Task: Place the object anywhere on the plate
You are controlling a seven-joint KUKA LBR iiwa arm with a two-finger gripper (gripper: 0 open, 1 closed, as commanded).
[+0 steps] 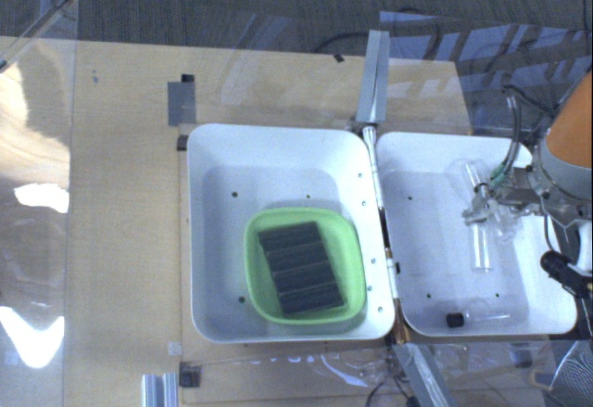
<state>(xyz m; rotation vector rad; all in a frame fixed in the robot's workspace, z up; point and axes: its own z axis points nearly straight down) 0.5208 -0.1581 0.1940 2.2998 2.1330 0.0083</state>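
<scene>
Clear plastic object (481, 243) faint below half-hidden pincer (488, 201)

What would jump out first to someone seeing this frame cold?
The bright green plate in the left bin draws the eye first, with a dark ribbed block lying on it. Next comes the grey arm with its orange band reaching in from the right, its claw low over the right bin. A small black object sits near that bin's front edge.
</scene>
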